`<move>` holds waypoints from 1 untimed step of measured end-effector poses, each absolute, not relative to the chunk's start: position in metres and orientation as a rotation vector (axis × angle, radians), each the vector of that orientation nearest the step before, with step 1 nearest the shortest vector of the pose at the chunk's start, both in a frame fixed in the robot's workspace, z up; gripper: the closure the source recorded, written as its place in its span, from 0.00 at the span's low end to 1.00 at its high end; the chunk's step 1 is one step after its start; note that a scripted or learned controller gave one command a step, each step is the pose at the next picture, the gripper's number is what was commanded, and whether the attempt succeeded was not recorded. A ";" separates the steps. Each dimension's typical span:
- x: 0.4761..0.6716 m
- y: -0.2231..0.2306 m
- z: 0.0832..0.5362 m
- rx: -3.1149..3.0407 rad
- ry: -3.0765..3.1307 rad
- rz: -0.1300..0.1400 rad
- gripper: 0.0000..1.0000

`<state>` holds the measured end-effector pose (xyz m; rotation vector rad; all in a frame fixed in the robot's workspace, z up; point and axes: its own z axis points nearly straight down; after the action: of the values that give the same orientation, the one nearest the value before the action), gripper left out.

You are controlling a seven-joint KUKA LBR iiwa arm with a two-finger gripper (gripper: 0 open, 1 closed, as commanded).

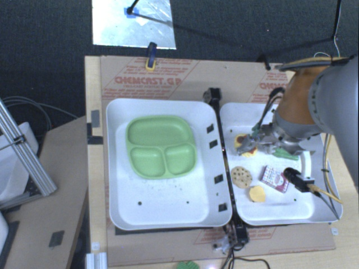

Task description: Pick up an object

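Cookie [242, 176] clear; pincer [247, 144] tips indistinct.

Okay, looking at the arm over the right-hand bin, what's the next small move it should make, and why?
Probably a short straight descent. The gripper sits low in the right bin, right at a small yellow and red item, while the cookie, the pink packet and the yellow disc lie apart, nearer the camera. That item is the closest target, but I can't tell whether it is gripped.
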<state>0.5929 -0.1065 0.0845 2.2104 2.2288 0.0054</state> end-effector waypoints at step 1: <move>0.644 -0.095 0.086 2.209 2.226 0.008 0.00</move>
<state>0.6441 -0.0949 0.0857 2.2094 2.2259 0.0079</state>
